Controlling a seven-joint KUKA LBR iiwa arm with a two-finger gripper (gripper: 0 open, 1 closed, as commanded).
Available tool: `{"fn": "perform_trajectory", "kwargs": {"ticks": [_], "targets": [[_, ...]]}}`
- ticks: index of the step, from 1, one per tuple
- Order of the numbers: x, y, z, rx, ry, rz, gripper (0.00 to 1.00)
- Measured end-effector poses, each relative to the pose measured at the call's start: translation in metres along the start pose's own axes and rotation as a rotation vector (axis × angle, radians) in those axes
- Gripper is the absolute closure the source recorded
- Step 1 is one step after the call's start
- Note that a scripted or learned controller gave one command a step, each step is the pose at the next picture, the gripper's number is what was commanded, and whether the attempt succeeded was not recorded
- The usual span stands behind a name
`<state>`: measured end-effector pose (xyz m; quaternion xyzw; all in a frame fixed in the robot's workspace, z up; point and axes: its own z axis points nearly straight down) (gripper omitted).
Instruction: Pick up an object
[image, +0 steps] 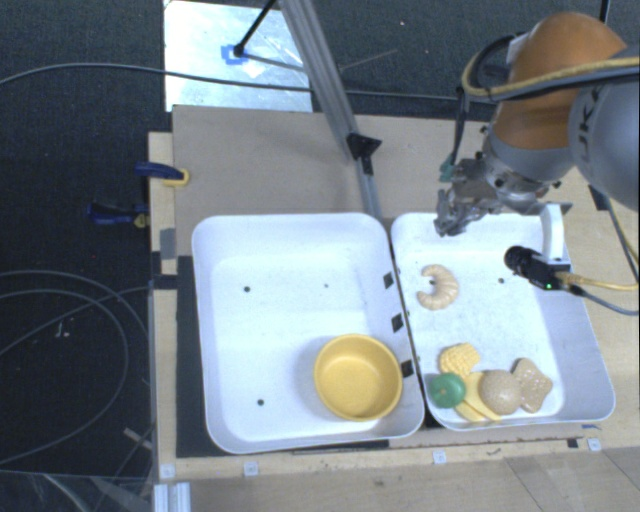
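My gripper (452, 218) hangs over the far left part of the right bin (570, 330), its dark fingertips pointing down. A pale croissant (438, 286) lies on the bin floor just below and in front of it, apart from the fingers. At the near end of the right bin sit a yellow corn piece (459, 358), a green round piece (447, 389), a tan bread roll (498, 391) and a waffle-like biscuit (532, 383), crowded together. A yellow bowl (357, 376) stands in the left bin (250, 260) near its front right corner.
A grey pole (335, 90) slants from the top down to a clamp (364, 148) behind the bins. A black sensor (528, 264) on a white bracket hangs beside the wrist over the right bin. Blue and yellow clamps (160, 175) grip the bench's left edge.
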<state>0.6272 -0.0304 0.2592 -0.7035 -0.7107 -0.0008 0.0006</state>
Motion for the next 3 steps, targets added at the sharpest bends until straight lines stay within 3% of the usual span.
{"fn": "perform_trajectory", "kwargs": {"ticks": [2, 3], "targets": [[0.101, -0.029, 0.022, 0.001, 0.000, 0.000, 1.00], [0.097, -0.028, 0.021, -0.001, -0.001, 0.007, 0.00]]}}
